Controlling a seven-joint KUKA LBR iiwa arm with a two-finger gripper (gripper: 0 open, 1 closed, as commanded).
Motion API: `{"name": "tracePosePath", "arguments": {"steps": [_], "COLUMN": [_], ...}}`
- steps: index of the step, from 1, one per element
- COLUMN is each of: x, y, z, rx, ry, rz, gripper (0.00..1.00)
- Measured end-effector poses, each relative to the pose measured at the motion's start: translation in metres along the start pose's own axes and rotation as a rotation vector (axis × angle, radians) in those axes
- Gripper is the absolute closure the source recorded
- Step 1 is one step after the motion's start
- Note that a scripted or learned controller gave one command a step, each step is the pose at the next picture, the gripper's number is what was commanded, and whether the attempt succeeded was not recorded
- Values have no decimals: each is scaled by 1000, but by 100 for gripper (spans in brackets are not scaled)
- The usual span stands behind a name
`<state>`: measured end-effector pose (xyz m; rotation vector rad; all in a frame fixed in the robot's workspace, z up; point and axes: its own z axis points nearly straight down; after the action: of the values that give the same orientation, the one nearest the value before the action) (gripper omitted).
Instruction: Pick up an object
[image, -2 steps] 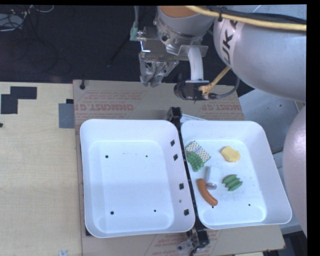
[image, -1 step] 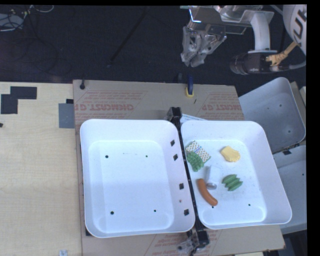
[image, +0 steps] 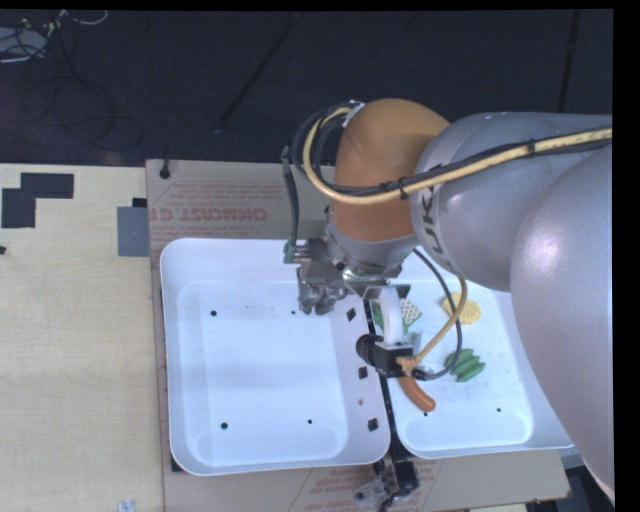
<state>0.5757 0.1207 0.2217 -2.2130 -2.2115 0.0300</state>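
Claw (image: 318, 296) hangs low over the left bin (image: 200, 400), by its far corner beside the divider. I cannot tell whether it is spread or pressed together. Pickable things lie in the right bin (image: 500, 435): an orange carrot-like toy (image: 421, 393), a green piece (image: 466, 366) and a yellow piece (image: 470, 312). A good next move would be to shift over the carrot, line up across its narrow width, then descend.
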Motion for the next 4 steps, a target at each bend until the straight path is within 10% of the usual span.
{"name": "tracePosePath", "arguments": {"steps": [1, 2, 3, 4], "x": [-71, -58, -125, -126], "y": [-40, 11, -56, -93], "z": [-184, -240, -321, -138], "rx": [-39, -29, -30, -1], "ry": [5, 4, 4, 4], "rz": [4, -4, 5, 0], "gripper": [100, 100, 100, 100]}}
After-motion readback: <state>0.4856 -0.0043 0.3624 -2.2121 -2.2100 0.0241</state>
